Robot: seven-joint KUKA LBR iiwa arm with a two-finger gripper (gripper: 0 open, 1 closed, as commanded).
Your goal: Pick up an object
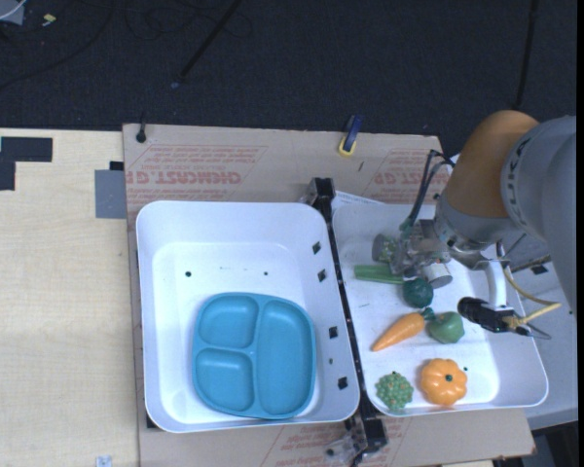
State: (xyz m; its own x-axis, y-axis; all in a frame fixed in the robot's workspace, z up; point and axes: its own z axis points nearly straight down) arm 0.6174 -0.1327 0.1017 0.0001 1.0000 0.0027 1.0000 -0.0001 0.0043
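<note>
The end effector (407, 257) is low in the right bin (526, 389), in its 12 o'clock half and close to the far wall. It points down into the bin, and from this slant I cannot tell whether it is open or closed, or whether it grips anything.

The grey arm (540, 178) enters from 3 o'clock. Its wrist bends down and toward 9 o'clock, and the orange band (487, 159) sits above the wrist at about 1 o'clock from the end effector.

All the loose things for picking lie in this right bin:
- A dark green ball (418, 290) sits just beside the end effector at 5 o'clock. I cannot tell whether they touch.
- A long green stick (374, 273) lies flat at 8 o'clock, and its near end reaches the ball.
- A carrot (398, 331) lies tilted at 6 o'clock, tip toward 8 o'clock.
- A green pepper (447, 327) sits just beside the carrot's thick end.
- An orange pumpkin (442, 381) stands further out, at 5 o'clock, near the front wall.
- A green broccoli head (394, 390) sits just to the pumpkin's 9 o'clock side.

The left bin (161, 261), at 9 o'clock, holds a blue divided plate (253, 353) lying flat in its front half.

Both bins rest on printed cardboard (224, 163) on the pale tabletop (49, 309).
</note>
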